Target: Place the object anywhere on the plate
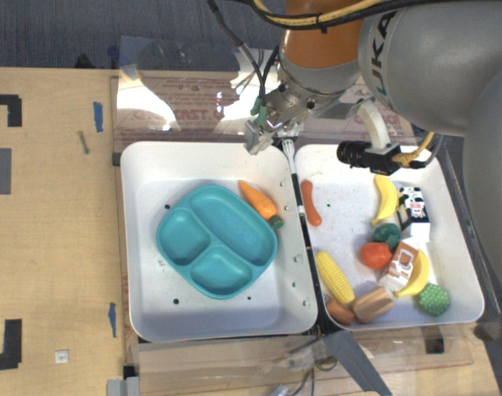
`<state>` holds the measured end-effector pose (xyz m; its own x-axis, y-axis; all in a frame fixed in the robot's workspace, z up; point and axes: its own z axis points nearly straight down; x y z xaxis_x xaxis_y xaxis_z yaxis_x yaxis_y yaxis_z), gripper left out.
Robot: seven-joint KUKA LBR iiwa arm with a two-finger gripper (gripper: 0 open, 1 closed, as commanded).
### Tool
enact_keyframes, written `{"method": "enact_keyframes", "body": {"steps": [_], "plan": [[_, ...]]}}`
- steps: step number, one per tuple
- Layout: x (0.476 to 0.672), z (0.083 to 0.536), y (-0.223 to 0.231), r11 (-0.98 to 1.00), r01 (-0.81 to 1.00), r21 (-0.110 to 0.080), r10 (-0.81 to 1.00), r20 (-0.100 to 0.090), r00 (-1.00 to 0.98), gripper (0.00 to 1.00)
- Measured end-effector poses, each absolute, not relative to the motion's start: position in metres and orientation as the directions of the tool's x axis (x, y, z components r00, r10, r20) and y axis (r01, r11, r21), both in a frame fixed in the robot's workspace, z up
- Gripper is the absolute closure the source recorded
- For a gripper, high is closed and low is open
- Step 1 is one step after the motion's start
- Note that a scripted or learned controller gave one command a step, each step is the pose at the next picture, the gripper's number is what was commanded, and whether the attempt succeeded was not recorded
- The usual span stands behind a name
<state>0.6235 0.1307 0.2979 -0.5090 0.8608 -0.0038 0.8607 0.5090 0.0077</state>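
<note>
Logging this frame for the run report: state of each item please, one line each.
plate: in left bin, compartments bare
carrot: lying on the plate's upper right rim
end effector: above the left bin's far edge, nothing seen between fingers
chili: lying in right bin
corn: lying in right bin

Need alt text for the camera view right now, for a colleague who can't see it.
A carrot lies against the upper right edge of a teal divided plate in the left bin. The gripper hangs above that bin's back rim. The right bin holds toy foods, including corn and bananas.
</note>
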Motion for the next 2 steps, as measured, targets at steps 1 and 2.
{"method": "enact_keyframes", "body": {"steps": [1, 2], "plan": [[0.551, 0.296, 0.133, 0.499, 0.867, 0.000, 0.867, 0.000, -0.499, 1.00], [0.530, 0.190, 0.065, 0.561, 0.828, -0.008, 0.828, 0.001, -0.561, 1.00]]}}
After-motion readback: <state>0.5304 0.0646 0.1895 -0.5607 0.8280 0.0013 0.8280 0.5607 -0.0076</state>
